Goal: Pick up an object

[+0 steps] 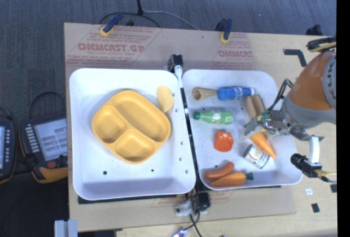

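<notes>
Gripper (pixel 261 131) is parked low at right bin's (pixel 188 121) right side, touching an orange carrot (pixel 264 144). Finger state can't be told tbh. Nothing seen lifted yet, so pick's still to be done.

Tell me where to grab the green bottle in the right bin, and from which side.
Grip the green bottle across its wide body, coming straight down. It lies flat, with its long axis running left to right, so the fingers should close front to back. There is bare bin floor on both of those sides, and the red piece lies apart, nearer the front.
</notes>
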### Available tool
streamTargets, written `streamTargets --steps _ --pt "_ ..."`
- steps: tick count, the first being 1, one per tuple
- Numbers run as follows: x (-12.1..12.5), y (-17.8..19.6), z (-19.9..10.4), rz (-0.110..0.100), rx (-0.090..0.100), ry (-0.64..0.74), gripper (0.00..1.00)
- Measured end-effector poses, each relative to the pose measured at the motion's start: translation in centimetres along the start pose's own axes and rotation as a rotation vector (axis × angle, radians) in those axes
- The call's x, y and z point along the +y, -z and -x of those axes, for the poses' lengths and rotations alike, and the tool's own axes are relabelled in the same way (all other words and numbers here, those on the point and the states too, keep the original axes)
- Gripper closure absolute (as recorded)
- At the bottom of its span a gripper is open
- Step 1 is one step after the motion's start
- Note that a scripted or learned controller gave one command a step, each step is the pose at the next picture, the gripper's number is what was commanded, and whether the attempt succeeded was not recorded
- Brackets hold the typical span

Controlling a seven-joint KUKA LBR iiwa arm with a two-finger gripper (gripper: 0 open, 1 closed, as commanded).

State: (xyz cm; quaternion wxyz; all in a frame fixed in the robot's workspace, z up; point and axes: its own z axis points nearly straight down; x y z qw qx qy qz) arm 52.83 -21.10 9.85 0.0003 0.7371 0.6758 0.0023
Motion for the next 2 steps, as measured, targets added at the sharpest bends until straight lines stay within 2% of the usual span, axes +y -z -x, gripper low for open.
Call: streamTargets --steps 1,2 --pt "-0.1 0.9 0.2 -0.002 -0.004 -0.002 1.0" --pt "-3.2 9.9 -7.4 -0.004 -0.002 0.152 1.0"
